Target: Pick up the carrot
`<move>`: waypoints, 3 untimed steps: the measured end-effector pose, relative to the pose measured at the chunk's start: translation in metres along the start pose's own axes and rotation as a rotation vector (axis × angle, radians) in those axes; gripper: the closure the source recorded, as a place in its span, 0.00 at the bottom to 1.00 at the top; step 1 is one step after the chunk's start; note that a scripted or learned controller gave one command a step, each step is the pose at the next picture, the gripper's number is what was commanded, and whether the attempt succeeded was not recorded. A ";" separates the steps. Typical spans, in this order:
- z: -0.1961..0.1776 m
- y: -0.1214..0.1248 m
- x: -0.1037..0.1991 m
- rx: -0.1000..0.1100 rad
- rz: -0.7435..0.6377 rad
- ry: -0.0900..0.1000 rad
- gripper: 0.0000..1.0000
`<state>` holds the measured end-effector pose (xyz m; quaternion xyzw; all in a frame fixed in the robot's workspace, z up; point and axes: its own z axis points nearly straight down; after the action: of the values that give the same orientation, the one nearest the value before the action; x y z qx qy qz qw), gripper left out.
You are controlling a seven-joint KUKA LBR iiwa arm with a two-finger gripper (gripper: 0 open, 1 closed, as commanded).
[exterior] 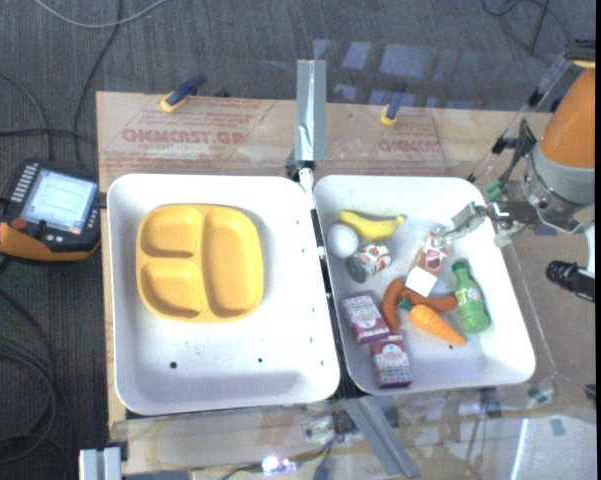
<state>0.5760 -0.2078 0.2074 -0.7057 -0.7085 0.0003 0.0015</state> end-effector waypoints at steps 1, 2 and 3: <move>0.068 -0.089 0.006 0.000 -0.129 0.001 0.00; 0.118 -0.082 0.058 -0.012 -0.138 -0.006 0.00; 0.108 -0.081 0.060 -0.016 -0.140 -0.005 1.00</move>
<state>0.4949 -0.1484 0.0993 -0.6546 -0.7560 -0.0038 -0.0058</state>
